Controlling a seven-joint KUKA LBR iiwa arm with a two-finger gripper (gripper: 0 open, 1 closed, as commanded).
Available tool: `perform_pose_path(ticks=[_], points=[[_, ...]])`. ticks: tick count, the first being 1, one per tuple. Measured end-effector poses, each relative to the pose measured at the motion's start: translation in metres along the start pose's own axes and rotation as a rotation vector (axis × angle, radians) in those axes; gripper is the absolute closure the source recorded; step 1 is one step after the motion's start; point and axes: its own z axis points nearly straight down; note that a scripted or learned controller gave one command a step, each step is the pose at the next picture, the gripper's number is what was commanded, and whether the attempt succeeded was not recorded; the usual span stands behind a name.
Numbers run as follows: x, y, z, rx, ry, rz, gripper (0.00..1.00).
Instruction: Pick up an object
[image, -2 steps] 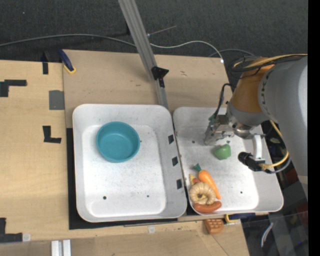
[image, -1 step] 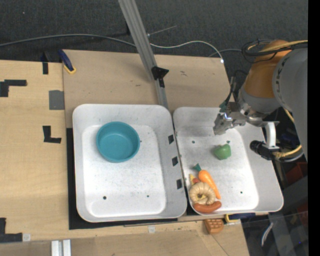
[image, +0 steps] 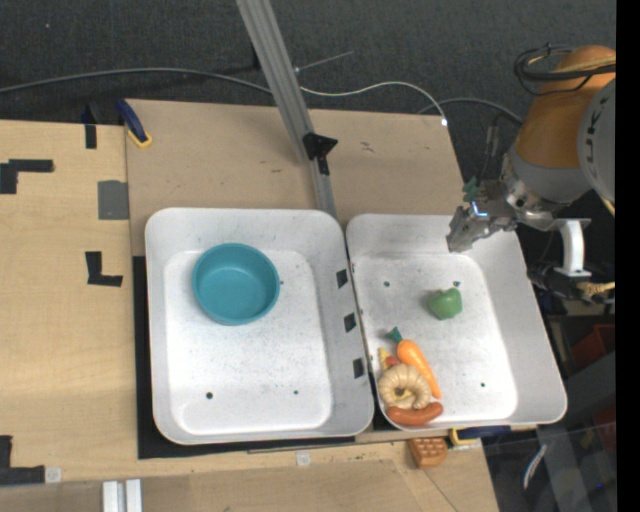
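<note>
- The gripper (image: 468, 232) hangs over the far right rim of the right bin (image: 500, 400), reaching in from the right.
- The nearest candidate, a green pepper-like toy (image: 445, 303), sits in that bin's middle, just toward the camera from the gripper and apart from it.
- A carrot (image: 416, 362), a beige ridged toy (image: 404, 384) and a red sausage-like piece (image: 414, 413) cluster by the near rim.
- A blue bowl (image: 236, 283) rests in the left bin (image: 250, 410).
- Whether the gripper is spread or pressed together, I cannot tell; nothing visibly sits in it.
</note>
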Motion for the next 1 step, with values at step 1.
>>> perform_pose_path(ticks=[1], points=[[0.0001, 0.0013, -0.0531, 0.001, 0.001, 0.000, 1.00]])
